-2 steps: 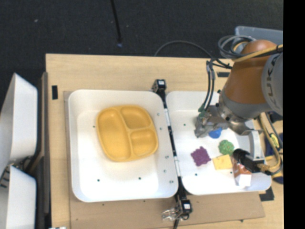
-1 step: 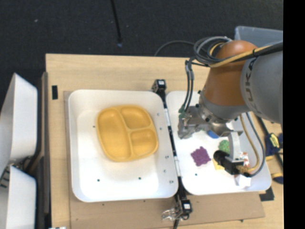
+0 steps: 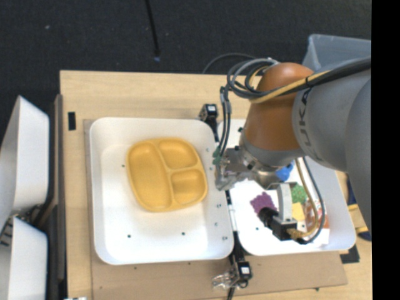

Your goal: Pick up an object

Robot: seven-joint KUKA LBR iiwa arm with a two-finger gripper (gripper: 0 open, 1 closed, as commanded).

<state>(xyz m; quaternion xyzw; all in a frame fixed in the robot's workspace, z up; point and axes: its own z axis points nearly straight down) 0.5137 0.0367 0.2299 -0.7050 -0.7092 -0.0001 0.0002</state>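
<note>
A yellow divided plate (image 3: pixel 167 174) lies in the left white bin (image 3: pixel 103 230). In the right bin (image 3: pixel 259 245) I see a purple object (image 3: pixel 264 201), a green object (image 3: pixel 299 194), a bit of a blue object (image 3: pixel 285 171) and a yellow-orange piece (image 3: pixel 299 213). My gripper (image 3: pixel 230 172) hangs low under the orange-banded wrist, at the left edge of the right bin, close to the wall between the bins. It sits left of the purple object. The arm hides much of the right bin.
The grey arm and its cables cover the upper part of the right bin. The wooden bench (image 3: pixel 75 99) frames both bins. White containers (image 3: pixel 28 155) stand off the bench to the left, and a pale blue box (image 3: pixel 331 49) at the upper right.
</note>
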